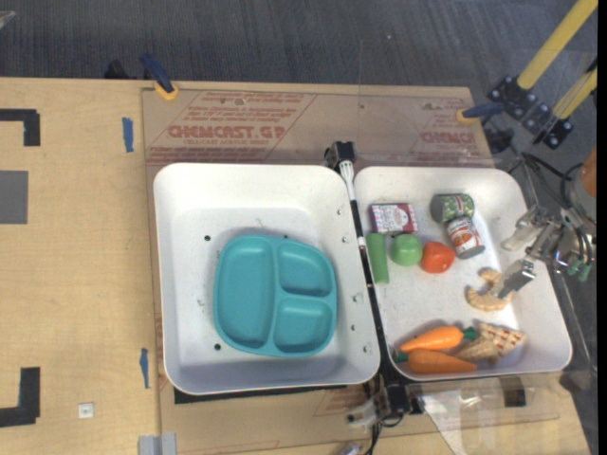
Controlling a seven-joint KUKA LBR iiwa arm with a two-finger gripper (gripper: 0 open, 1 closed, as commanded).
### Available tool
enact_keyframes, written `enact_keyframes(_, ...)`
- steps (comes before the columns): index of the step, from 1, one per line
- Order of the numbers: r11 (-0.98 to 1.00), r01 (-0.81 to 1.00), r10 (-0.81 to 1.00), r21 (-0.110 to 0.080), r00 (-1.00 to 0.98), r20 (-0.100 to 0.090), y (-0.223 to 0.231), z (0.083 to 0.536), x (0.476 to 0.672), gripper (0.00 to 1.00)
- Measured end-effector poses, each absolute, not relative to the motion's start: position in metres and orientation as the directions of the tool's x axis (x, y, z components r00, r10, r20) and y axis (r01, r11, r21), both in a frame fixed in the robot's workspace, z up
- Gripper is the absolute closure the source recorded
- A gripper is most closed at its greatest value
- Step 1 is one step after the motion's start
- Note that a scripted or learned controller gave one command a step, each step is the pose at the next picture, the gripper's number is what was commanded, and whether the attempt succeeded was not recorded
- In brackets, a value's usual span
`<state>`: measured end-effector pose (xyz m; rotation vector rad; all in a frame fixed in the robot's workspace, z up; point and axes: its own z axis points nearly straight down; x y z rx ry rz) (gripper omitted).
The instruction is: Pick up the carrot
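Metallic end effector (520, 260) sits low at the right rim of the right bin (545, 301), reaching in from the right; fingers look spread, one tip just above a pale curved food piece (486, 295), nothing between them. Carrot (436, 338): smooth orange taper, lying on its side near the front wall of the right bin, touching a second orange piece (438, 362) and a tan ridged item (491, 341). Same bin: glossy can (456, 222), red tomato (437, 258), green round item (407, 248). Left bin (180, 254) holds a teal plastic divided plate (275, 295). Worktop (76, 254) is pale wood.
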<state>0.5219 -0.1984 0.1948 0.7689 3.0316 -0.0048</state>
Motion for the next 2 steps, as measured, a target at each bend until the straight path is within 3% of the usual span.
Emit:
enact_keyframes(1,0.921,0.389,0.389,0.004,-0.921,0.001,-0.118,0.109,0.501,0.00)
enact_keyframes(2,0.942,0.336,0.336,0.004,-0.942,-0.023,-0.093,0.090,0.487,0.00)
